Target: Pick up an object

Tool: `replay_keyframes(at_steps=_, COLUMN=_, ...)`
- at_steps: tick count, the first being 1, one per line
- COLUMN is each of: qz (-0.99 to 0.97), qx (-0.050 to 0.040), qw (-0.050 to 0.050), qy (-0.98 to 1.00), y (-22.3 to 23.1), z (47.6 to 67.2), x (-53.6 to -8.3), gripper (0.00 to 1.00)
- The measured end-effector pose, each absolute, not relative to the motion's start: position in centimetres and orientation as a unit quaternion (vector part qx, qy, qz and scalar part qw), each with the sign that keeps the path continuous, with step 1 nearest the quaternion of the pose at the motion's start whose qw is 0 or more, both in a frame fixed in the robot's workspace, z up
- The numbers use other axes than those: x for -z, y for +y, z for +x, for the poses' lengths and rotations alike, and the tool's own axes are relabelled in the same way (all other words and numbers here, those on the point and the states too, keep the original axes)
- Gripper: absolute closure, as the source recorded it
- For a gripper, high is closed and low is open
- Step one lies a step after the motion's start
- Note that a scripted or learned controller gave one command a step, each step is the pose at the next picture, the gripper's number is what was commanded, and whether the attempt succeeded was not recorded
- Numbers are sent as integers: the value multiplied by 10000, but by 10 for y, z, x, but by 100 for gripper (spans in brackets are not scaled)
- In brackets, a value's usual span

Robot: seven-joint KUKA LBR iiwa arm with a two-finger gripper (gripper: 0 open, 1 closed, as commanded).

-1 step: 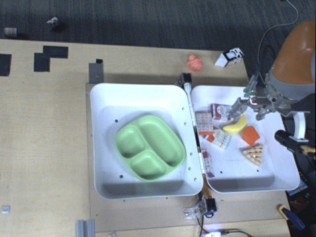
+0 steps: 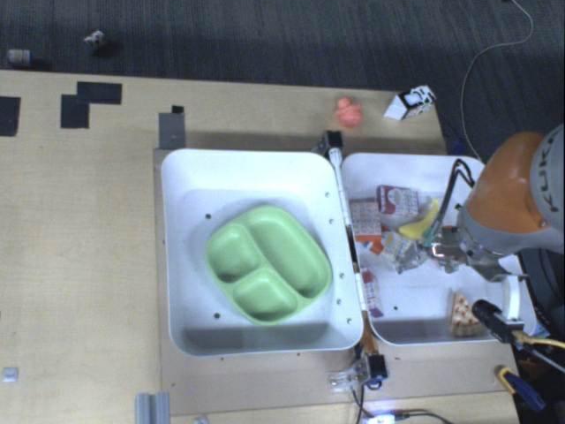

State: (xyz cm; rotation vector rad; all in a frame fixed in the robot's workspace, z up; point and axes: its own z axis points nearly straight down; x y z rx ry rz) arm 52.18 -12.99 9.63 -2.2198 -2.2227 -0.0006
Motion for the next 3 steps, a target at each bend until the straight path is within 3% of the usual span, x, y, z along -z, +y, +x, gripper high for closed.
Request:
replay_keyframes(at_steps=1, qz=-7061, qx=23, qw=-23, qy=-7081, y=-129, z=524, x=-108, gripper=100)
replay_keyframes(at_steps=2, qz=-7067, qx=12, qw=-30, qy=-7075, y=-207, z=580, x=-176, gripper=100)
replay_keyframes(at_steps=3, qz=-7065, qx=11, qw=-20, qy=-7077, y=-206, z=579, x=-175, gripper=0)
